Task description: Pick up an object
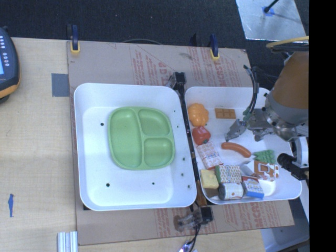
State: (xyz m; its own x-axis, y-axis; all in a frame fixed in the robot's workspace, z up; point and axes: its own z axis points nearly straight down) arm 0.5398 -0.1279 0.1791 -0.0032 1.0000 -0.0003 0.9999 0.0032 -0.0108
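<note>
My gripper (247,134) hangs over the right bin (283,96), just above a reddish-brown sausage (236,149). Its fingers (234,131) stand spread apart, open, with nothing between them. To its left lie an orange (198,114) and a red tomato-like piece (201,135). A brown cracker (224,113) lies behind the gripper. A green leafy piece (265,155) rests to the sausage's right. Small printed packets (208,155), a yellow block (209,179) and a dark can (230,191) crowd the bin's front.
The left bin (92,156) holds a green divided plate (140,137). A black divider bar (185,125) runs between the bins. The grey arm with its orange band (291,85) covers the right bin's far right side. A yellow-black device (8,62) sits at the bench's left edge.
</note>
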